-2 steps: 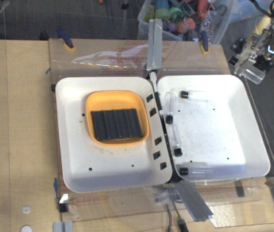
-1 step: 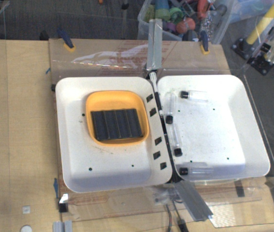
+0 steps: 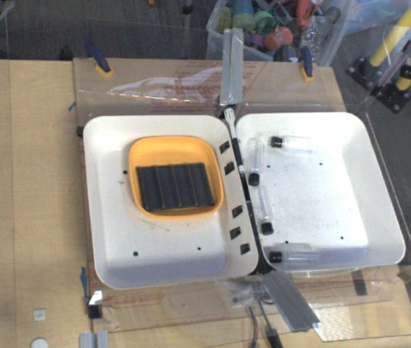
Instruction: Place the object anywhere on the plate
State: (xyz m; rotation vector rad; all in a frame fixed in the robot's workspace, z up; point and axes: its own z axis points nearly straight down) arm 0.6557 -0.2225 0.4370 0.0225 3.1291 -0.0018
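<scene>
Dark ribbed block (image 3: 175, 186) flat on orange plate (image 3: 176, 174), left of centre in frame, inside left bin (image 3: 111, 252). Probably rigid, light, slightly slick; best pinched across short sides. Gripper state: cannot tell. Right bin (image 3: 350, 194) alongside on tabletop (image 3: 24, 194).

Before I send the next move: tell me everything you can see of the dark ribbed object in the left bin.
The dark object is a flat, roughly rectangular slab, black or charcoal, matte, with about five parallel ridges running front to back. It lies flat, tilted slightly clockwise, inside the orange plate, covering most of the plate's floor. The plate sits in the left white bin. It appears to touch only the plate. Its material cannot be told; it looks like plastic or rubber.
</scene>
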